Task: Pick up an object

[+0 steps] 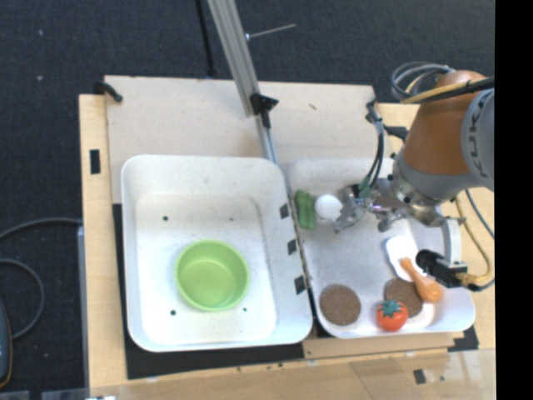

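Observation:
In the right bin point(358, 257) lie a white egg-shaped object point(327, 206) and a green object point(305, 209) against the left wall. A brown disc point(340, 304), a red tomato point(391, 314), a second brown disc point(403, 292), an orange carrot point(421, 280) and a white piece point(401, 248) sit toward the front right. My gripper point(356, 208) hangs low in the bin, just right of the white egg-shaped object. Nothing is seen held in it.
The left bin point(150, 190) holds a green bowl point(211, 275). A metal pole point(241, 65) slants down to the divider between the bins. The grey and orange arm point(441, 148) covers the right bin's far right corner.

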Tool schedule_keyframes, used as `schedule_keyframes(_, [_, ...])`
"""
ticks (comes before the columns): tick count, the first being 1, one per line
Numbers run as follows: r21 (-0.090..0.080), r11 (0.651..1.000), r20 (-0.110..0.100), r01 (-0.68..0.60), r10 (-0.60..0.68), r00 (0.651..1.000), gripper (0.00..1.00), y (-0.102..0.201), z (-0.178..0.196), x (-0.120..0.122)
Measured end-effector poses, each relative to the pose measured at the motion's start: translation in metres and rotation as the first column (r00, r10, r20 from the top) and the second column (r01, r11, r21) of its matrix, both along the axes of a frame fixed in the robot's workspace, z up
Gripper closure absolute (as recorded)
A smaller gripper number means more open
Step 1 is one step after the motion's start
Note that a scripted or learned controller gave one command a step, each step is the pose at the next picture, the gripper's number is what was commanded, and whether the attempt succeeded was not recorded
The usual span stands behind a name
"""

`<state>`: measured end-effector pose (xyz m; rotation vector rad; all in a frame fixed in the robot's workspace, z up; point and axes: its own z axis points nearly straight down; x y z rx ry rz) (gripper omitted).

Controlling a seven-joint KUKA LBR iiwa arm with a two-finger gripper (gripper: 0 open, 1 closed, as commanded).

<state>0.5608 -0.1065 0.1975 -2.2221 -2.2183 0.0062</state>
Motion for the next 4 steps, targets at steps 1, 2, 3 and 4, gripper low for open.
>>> schedule_keyframes(1, [0.001,1.0,0.003,0.0,0.0,1.0,0.0,0.001,-0.045,-0.008])
schedule_keyframes(2, [0.001,1.0,0.01,0.004,-0.004,1.0,1.0,0.001,-0.033,-0.006])
schedule_keyframes(3, [0.0,1.0,0.011,-0.005,0.005,1.0,1.0,0.005,0.014,0.001])
schedule_keyframes(4, [0.001,1.0,0.003,-0.002,0.002,1.0,1.0,0.004,0.005,0.002])
